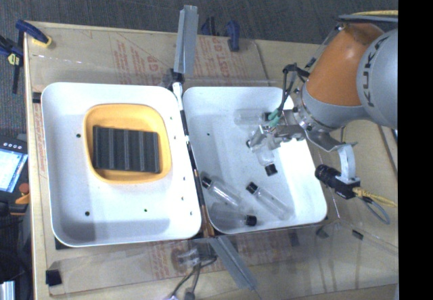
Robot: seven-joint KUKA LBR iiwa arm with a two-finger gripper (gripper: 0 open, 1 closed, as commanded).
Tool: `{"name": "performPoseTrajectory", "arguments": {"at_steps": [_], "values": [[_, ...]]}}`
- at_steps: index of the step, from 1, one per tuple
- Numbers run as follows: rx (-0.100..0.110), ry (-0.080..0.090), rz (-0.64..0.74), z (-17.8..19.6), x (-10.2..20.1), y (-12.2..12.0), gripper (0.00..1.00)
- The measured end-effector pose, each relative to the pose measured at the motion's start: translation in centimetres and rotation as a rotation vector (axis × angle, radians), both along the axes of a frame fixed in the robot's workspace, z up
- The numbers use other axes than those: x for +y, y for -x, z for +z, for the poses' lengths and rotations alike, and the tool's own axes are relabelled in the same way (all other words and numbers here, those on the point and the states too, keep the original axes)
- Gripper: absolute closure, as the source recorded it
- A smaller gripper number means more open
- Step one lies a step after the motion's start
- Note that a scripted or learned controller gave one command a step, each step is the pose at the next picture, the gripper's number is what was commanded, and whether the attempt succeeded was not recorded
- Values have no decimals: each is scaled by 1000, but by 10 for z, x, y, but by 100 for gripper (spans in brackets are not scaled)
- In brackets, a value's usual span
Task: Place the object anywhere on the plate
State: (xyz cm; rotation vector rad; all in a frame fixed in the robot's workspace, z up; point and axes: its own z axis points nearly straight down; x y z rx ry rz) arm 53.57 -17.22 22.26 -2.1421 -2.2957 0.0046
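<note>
I see my metal two-finger gripper [260, 141] low in the right white bin [304, 205], well right of the yellow rimmed plate [126, 114], presumably hunting clear plastic vials [269, 202]; its opening I cannot tell.

Your arm [352, 78] reaches in from the right, orange band up, wrist bent down, gripper [260, 139] hanging low.

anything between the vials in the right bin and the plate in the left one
Only the two bins' raised rims, meeting side by side between the vials and the yellow plate. A dark ribbed insert covers the plate's middle. The gripper is over the right bin, above the vials.
</note>
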Motion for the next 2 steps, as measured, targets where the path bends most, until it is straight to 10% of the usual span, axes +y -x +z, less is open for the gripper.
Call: {"name": "performPoseTrajectory", "arguments": {"at_steps": [1,2], "values": [[-3,-2,210,38,29,-90,100],[1,-1,242,-10,118,-114,100]]}}
